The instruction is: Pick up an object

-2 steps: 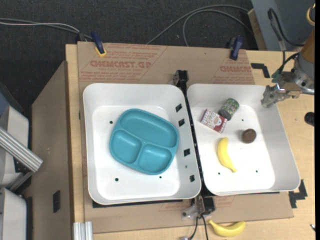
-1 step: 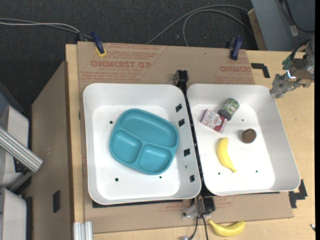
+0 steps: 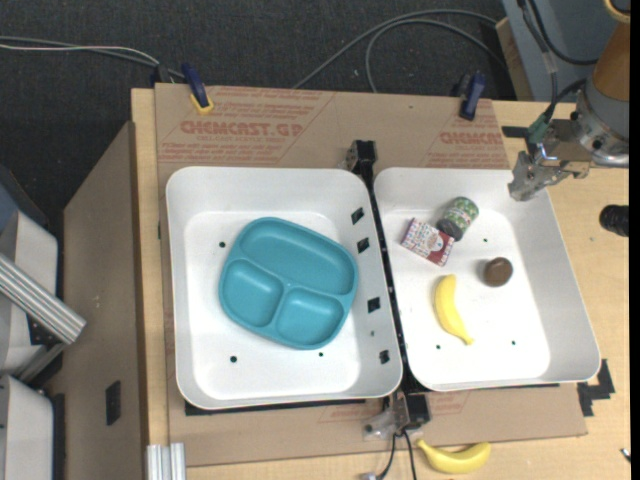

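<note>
While the gripper (image 3: 527, 183) is hanging over the upper right rim of the right bin (image 3: 570, 308), it is carrying nothing; whether its claw is parted or closed I cannot tell from this slant.

Right bin is holding:
- banana (image 3: 452, 310), yellow, lying lengthwise near the middle; likely light, soft-skinned, bruising easily; best taken across its thick middle.
- small can (image 3: 460, 214), green label, lying tilted at the upper part; probably rigid, smooth, apt to roll; grip across its sides.
- small carton (image 3: 427, 241), red and white, touching the can on the left; light, crushable.
- brown round item (image 3: 497, 271), right of the banana and apart from it; identity unclear.

Left bin (image 3: 190, 268) is holding a teal divided plate (image 3: 288, 282).

A second banana (image 3: 455, 456) is lying outside, on the bench below the bins.
</note>
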`<state>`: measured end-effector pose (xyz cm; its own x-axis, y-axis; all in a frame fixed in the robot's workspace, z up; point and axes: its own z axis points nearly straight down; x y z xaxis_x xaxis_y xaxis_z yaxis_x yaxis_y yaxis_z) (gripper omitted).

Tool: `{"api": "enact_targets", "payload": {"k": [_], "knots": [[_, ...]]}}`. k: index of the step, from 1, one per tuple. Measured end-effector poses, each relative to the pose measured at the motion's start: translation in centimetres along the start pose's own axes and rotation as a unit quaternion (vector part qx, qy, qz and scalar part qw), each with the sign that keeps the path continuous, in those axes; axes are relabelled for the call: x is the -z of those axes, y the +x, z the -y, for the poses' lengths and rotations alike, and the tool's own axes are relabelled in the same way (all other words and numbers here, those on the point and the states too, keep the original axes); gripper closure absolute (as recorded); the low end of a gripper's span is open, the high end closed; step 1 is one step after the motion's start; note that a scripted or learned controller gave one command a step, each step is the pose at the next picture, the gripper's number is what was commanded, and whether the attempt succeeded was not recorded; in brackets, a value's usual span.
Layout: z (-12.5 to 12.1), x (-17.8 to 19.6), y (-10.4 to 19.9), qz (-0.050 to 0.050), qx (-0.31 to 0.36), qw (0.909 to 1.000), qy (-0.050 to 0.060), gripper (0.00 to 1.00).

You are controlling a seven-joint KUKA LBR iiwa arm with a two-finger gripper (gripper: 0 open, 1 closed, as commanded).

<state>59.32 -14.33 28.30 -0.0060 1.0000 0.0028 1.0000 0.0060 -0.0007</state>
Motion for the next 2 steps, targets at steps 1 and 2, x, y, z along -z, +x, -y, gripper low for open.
{"api": "enact_targets", "payload": {"k": [1,2], "knots": [[0.1,-1.3,4.4,0.000,0.000,1.0000,0.001,1.00],[0.5,-2.9,10.5,0.000,0.001,1.0000,0.002,1.00]]}}
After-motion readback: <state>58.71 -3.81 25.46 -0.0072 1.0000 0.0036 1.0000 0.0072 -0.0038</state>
